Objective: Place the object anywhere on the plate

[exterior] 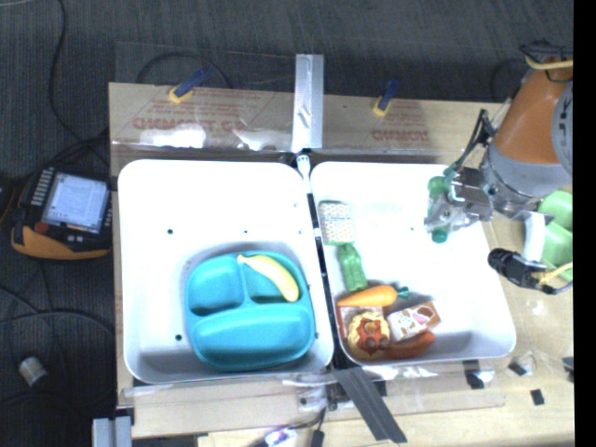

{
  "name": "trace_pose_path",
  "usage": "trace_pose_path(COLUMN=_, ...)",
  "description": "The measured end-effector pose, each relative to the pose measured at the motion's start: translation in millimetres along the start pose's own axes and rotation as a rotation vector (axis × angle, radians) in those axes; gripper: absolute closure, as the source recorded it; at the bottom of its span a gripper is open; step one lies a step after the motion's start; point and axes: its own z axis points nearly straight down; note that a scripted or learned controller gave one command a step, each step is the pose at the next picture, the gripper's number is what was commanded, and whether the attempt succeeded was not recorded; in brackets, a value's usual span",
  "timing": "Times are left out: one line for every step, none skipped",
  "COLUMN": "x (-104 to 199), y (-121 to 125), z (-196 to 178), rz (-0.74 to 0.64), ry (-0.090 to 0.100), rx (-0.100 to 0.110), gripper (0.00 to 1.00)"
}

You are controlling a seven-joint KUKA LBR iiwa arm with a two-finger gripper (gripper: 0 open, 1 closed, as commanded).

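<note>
A smooth curved yellow banana point(275, 276) is lying in the glossy blue compartmented plate point(247, 329), left bin point(149, 250). The gripper point(438, 214) is hovering over the right bin point(466, 287); its grip is unclear.

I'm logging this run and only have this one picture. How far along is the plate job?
Looks done: a banana already lies in the blue plate in the left bin. In hand: nothing visible; the gripper hovers over the right bin. Left: the carrot and other toys there lie unpicked.
</note>
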Motion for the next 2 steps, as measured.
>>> trace_pose_path(x=0.0, y=0.1, z=-0.1, rz=0.0, ry=0.0, rx=0.0, gripper=0.0)
trace_pose_path(x=-33.9, y=18.1, z=-76.2, rz=0.227, ry=0.0, rx=-0.001, gripper=0.0)
